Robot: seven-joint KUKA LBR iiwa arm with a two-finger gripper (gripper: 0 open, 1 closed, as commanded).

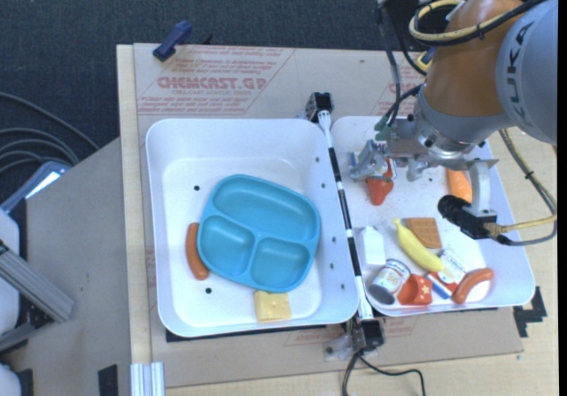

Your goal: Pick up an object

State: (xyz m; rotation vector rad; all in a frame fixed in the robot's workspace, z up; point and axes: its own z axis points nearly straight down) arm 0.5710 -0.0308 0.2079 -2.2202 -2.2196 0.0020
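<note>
My gripper [376,167] hangs over the upper left part of the right bin [508,208], close to the divider. A small red-orange piece [379,191] lies right under it and juts out towards the front; whether it is gripped is hidden by the wrist. In the same bin lie a yellow banana [416,246], a tan cracker [425,229], a white block [373,245], a small can [387,279], a red item [415,291], a reddish sausage [472,283] and an orange piece [459,183].
The left bin [168,199] holds a blue divided plate [258,233], a sausage [195,252] at its left and a yellow cheese wedge [272,306] at its front. The arm's bulk and a black cable fitting [462,213] cover the right bin's back.
</note>
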